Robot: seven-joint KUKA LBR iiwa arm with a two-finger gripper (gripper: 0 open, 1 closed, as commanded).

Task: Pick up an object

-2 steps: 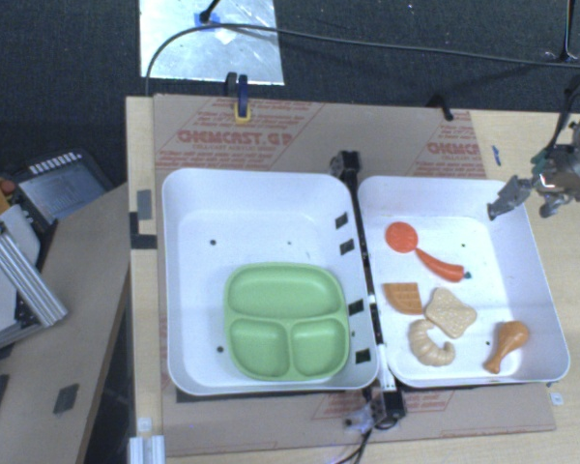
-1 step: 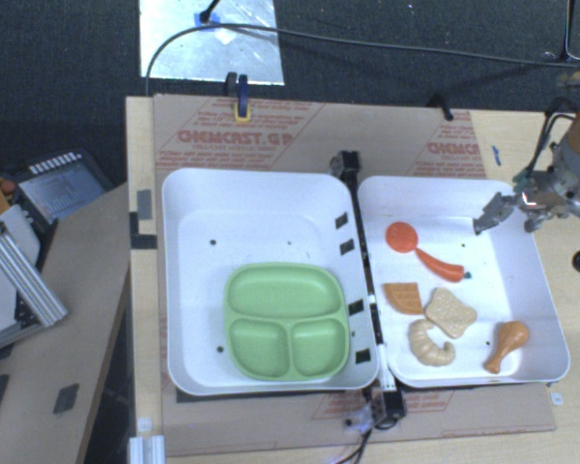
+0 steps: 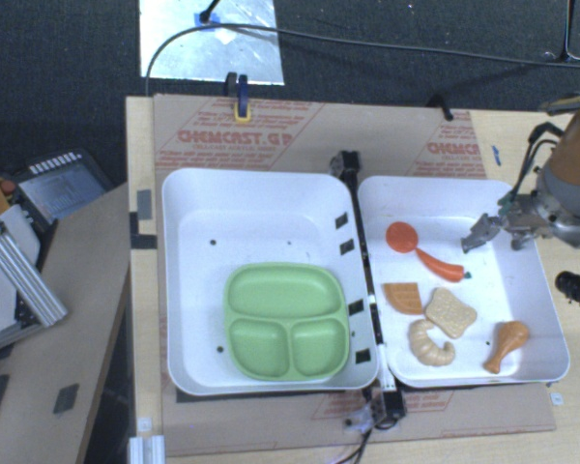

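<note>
The right bin (image 3: pixel 435 196) holds several toy foods: an orange-red spoon-shaped piece (image 3: pixel 418 247), an orange cracker (image 3: pixel 403 298), a tan bread slice (image 3: pixel 450 313), a pale croissant (image 3: pixel 431 344) and a brown drumstick (image 3: pixel 506 343). My gripper (image 3: pixel 500 231) hangs over the right bin's far right part, above and to the right of the spoon piece's handle. Its fingers are spread apart and hold nothing. The arm comes in from the right edge.
The left bin (image 3: pixel 203 211) holds a green divided plate (image 3: pixel 286 321) in its near half. A black divider with clips (image 3: pixel 358 259) runs between the bins. Cables and a foil sheet (image 3: pixel 213 22) lie beyond the bench, and equipment sits at the left.
</note>
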